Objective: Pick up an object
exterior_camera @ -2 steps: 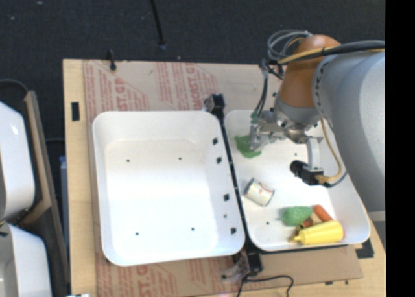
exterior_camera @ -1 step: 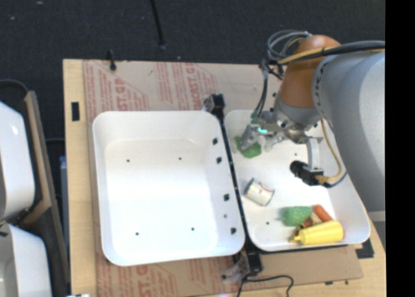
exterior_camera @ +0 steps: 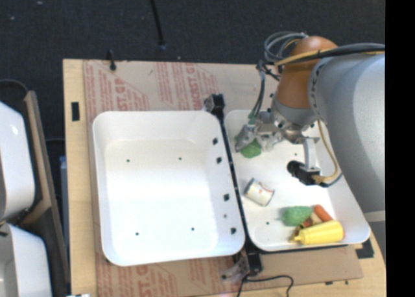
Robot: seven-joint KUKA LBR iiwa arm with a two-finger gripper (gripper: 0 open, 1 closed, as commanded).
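While gripper (exterior_camera: 248, 139) hangs over small green piece (exterior_camera: 251, 151), grip unclear, right bin (exterior_camera: 355, 214) holds five items: white cup (exterior_camera: 259, 193), green lump (exterior_camera: 296, 214), carrot (exterior_camera: 322, 212), yellow bottle (exterior_camera: 320, 233).

small green object (exterior_camera: 250, 151) lying at back of right bin (exterior_camera: 343, 198), just beside gripper (exterior_camera: 247, 139). white cup (exterior_camera: 258, 192) lying tipped mid-bin. green lump (exterior_camera: 296, 214), orange piece (exterior_camera: 321, 213), yellow bottle (exterior_camera: 320, 233) sitting clustered near front.
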